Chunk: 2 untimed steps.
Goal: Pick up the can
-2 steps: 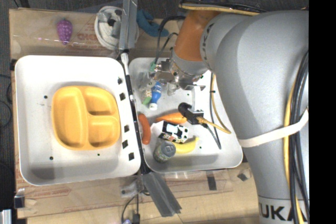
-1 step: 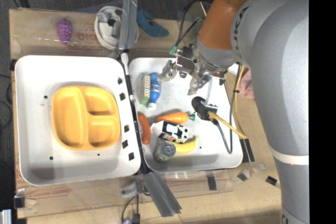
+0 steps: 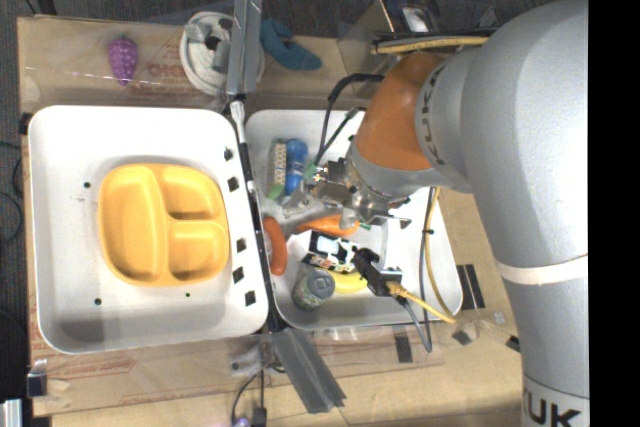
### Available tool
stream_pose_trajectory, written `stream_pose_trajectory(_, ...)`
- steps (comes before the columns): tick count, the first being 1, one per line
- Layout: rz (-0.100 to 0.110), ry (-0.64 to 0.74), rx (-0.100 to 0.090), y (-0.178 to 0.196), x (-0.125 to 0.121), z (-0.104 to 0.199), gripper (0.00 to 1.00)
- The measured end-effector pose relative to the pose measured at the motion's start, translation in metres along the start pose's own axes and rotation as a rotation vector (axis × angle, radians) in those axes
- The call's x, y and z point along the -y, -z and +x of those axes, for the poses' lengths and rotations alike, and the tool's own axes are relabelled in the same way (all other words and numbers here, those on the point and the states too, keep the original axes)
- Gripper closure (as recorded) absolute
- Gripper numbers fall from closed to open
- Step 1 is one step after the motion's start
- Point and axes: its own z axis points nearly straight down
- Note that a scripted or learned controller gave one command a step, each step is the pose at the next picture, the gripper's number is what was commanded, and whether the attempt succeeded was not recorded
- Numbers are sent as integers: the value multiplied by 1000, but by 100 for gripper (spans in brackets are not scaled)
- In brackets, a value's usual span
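Can (image 3: 314, 288), one, stands in right bin (image 3: 452, 287) beside yellow item (image 3: 349, 283).

Grey arm (image 3: 520, 165) from the right, orange-banded wrist angled down, claw (image 3: 325, 190) low.

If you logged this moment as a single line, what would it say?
arm: over right bin | gripper: low among clutter, fingers unclear | can: upright near front edge, not held | left bin: yellow tray

Gripper (image 3: 318, 183) fingers hidden beneath the wrist.
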Motion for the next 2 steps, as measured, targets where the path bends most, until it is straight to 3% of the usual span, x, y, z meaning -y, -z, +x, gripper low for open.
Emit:
stream_pose_trajectory(1,-7,276,0,65,28,39,0)
stream_pose_trajectory(2,-7,275,1,65,28,38,0)
